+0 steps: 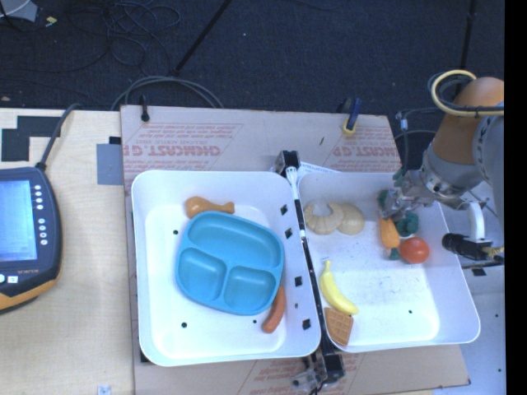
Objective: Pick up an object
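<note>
Camera view: two white bins side by side on cardboard. Left bin (156,220) has a blue tray (229,262) in the middle, a chicken leg (207,206) touching its far-left edge, and a sausage (275,311) leaning at its near-right corner. Right bin (449,315) has a croissant (323,218) and a pale roll (352,219) at the far left by the divider, and a banana (336,292) with a waffle cone (338,326) just under it at the near left. A carrot (389,234) and a tomato (414,250) sit at the far right of that bin, with something green (407,219) between them and the arm. Arm comes in from the right, gripper (398,205) low over the green piece and the carrot's far end. Can't tell how wide the claw is, too cluttered and dark there; nothing visibly between its tips. Tablet (25,233) on the bench far left
</note>
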`<move>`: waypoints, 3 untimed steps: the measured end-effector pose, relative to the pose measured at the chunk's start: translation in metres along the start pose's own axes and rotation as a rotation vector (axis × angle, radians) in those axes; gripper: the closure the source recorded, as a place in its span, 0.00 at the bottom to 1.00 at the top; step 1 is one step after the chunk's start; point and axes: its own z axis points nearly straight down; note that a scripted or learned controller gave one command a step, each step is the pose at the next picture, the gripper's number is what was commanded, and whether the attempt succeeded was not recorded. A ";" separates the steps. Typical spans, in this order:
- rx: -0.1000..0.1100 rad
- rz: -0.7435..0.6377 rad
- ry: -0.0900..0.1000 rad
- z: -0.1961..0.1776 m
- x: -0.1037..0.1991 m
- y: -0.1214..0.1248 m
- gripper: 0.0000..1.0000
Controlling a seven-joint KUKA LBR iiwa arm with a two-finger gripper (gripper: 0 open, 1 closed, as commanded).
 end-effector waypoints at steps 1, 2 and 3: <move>0.000 -0.002 0.000 0.000 0.000 0.001 1.00; 0.000 0.002 0.001 0.005 0.001 0.001 1.00; 0.002 -0.003 -0.001 -0.005 0.001 0.001 1.00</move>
